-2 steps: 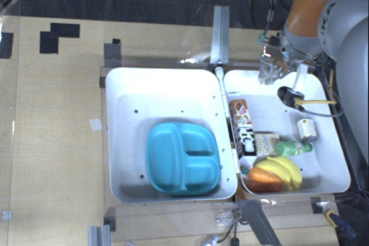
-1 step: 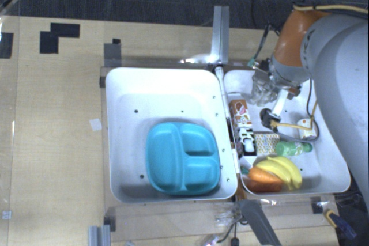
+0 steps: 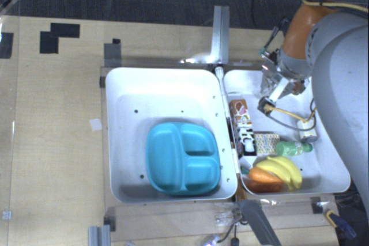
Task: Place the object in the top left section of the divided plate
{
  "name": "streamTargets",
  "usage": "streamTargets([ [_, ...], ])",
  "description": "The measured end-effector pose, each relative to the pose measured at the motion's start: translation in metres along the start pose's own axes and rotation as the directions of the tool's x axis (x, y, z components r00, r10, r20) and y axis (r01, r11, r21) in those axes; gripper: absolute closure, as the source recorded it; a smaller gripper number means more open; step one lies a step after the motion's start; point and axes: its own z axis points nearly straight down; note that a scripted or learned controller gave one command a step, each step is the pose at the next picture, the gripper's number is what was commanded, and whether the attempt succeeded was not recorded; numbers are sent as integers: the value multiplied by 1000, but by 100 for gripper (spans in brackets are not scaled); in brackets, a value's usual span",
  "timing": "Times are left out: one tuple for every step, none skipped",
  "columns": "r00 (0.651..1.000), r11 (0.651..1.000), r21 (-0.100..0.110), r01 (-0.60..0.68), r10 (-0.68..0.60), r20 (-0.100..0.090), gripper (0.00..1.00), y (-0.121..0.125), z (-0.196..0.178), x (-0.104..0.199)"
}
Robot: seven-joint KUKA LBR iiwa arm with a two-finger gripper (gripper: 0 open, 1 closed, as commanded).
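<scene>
left white shallow plastic bin (image 3: 121, 118) sits on the pale wooden bench (image 3: 52, 141); inside it, toward the near side, a light blue plastic divided plate (image 3: 183, 157), rounded rectangle, three sections: one long section down its left side, two smaller ones on the right split by a raised ridge; plate surface plain and glossy.

a metal divider post (image 3: 221, 37) stands behind the seam between the bins.

right white shallow plastic bin (image 3: 328, 173) holds the loose items; along its left wall a long flat snack packet, red and brown at the far end, black and white nearer (image 3: 243, 127); just beside it a small speckled tan packet (image 3: 266, 142); at the near edge an orange rounded fruit-like toy (image 3: 264, 177), touching a yellow plastic banana bunch (image 3: 282, 169) that lies over it; a green plastic bottle-like object (image 3: 292, 148) just behind the bananas.

grey arm with orange band (image 3: 311, 31) reaches in from the right; two-finger gripper (image 3: 272, 94) hovers over the far part of the right bin, well apart from the plate; cannot tell whether the claw is open or closed; which item is the task's object cannot be told.
</scene>
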Motion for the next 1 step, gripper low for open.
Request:
streamTargets([
  [991,991,-2,-133,133,-2,100,-4,10,2],
])
